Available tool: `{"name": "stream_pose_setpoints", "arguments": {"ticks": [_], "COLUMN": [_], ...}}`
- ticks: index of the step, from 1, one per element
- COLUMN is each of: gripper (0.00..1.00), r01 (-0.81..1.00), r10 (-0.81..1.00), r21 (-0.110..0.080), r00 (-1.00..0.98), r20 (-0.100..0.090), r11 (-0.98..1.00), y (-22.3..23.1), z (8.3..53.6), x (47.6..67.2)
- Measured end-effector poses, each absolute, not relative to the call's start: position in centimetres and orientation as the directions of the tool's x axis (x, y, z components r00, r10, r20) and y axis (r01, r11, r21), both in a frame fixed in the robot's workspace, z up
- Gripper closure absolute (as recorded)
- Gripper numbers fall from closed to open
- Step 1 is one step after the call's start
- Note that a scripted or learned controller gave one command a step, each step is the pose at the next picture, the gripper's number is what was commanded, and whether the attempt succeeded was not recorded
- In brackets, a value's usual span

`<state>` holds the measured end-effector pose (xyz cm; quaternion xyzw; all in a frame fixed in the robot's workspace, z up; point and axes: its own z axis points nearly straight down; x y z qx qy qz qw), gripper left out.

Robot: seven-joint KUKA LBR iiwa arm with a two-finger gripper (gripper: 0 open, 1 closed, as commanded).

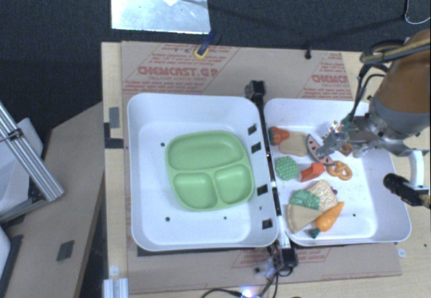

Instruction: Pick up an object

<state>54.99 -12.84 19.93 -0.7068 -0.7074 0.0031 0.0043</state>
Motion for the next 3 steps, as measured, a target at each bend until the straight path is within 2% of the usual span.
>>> {"name": "stream_pose_setpoints", "arguments": {"ticks": [1,2,3], "gripper": [0.0,0.0,0.0], "r01": [1.0,1.0,1.0], "r10": [1.0,1.0,1.0], "r21": [0.001,-0.003,-0.003], "r00": [-0.003,-0.001,-0.001], "r20": [0.0,0.001,0.001], "r11": [0.003,0.001,0.001], "y": [-12.8,-13.3,-13.4], "z": [20.5,16.2,11.8], "x": [55.3,55.4,54.7]}}
